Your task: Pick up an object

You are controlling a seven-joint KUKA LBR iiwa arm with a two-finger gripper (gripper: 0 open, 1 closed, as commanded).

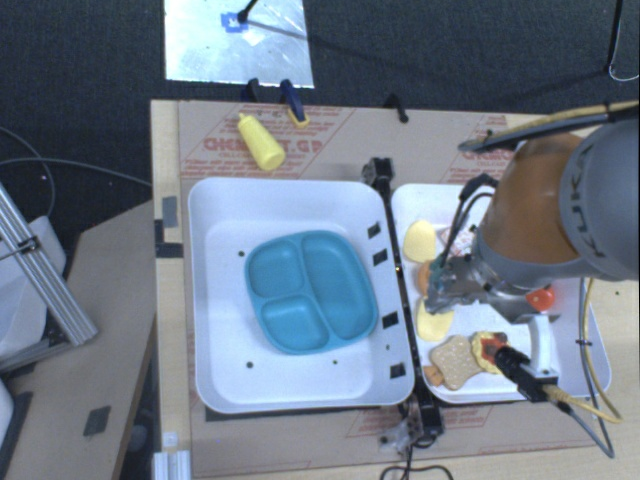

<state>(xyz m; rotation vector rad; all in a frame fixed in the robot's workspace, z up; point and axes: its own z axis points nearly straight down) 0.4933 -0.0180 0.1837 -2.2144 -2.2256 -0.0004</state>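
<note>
My gripper (pixel 437 296) hangs low over the left part of the right bin (pixel 405 208), under the grey arm with its orange band. Just below it lies a pale yellow piece (pixel 433 324), and a larger yellow piece (pixel 421 238) lies behind it. An orange bit (pixel 424 274) shows beside the gripper. A slice of toast (pixel 456 361) rests near the bin's front, with a red and yellow item (pixel 489 348) next to it. A red object (pixel 541 298) peeks out under the arm. Much of the right bin is hidden by the arm.
The left bin (pixel 215 268) holds a blue divided plate (pixel 310 290). A yellow bottle (pixel 261 142) lies on the cardboard behind the bins, near a blue-handled tool (pixel 293 104). A black divider (pixel 396 288) runs between the bins.
</note>
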